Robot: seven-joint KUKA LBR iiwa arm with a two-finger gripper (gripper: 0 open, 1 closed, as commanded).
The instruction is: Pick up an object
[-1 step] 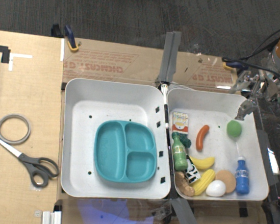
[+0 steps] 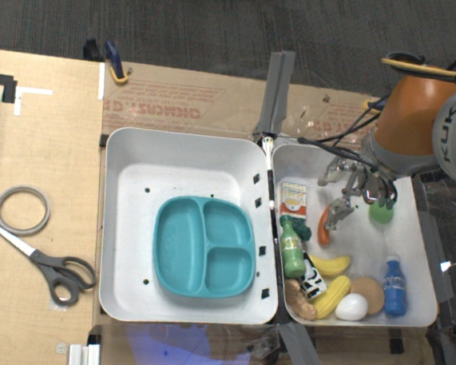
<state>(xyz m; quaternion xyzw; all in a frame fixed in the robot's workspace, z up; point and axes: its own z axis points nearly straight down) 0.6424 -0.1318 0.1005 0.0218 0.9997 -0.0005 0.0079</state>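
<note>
White egg [image 2: 351,307], smooth, at right bin's [image 2: 423,237] 6 o'clock; metal fingers [image 2: 339,214] over orange carrot [image 2: 324,227], grip unclear, partly hidden.

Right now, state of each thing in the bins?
Gripper: low over right bin, above carrot, holding nothing seen.
Carrot: lying loose.
Green bottle: on its side.
Blue bottle: on its side.
Banana: lying flat.
Egg: against front wall.
Teal tray: flat in left bin.
</note>
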